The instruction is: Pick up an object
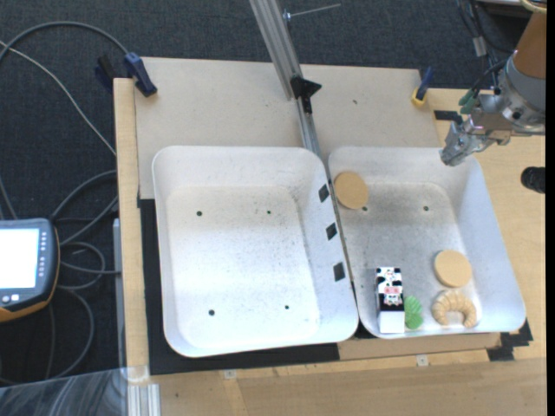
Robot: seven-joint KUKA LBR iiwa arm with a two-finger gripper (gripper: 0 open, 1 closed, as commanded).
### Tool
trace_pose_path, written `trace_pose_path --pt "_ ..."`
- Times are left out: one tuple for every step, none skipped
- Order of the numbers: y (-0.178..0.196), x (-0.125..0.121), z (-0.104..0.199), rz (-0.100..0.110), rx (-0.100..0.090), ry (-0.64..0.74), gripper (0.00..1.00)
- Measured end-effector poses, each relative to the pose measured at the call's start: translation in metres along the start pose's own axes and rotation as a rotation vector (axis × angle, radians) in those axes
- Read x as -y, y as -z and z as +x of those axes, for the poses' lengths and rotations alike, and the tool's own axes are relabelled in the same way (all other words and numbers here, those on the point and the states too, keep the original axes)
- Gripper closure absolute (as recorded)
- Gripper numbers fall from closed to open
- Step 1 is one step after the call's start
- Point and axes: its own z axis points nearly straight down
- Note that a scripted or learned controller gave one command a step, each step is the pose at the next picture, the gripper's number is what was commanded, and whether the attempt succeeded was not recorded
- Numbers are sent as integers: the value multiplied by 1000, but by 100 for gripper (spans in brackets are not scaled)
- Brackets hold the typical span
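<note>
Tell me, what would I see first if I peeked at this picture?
Probably the two big white bins: the left bin and the right bin. The right one holds a milk carton, a croissant and a green thing near its front edge, plus two tan discs. The robot's hand is above its far right corner.

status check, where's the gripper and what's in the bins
Gripper over right bin's far right corner, holding nothing. Two tan discs, carton, croissant lie untouched. Path clear.
</note>
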Motion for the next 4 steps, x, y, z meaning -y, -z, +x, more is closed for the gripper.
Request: trace_pose_path --pt "-14 15 47 10 -4 3 100" --pt "-9 31 93 9 -5 4 100" --pt "-18 50 154 10 -5 5 100" --pt "-13 65 202 10 -5 5 100"
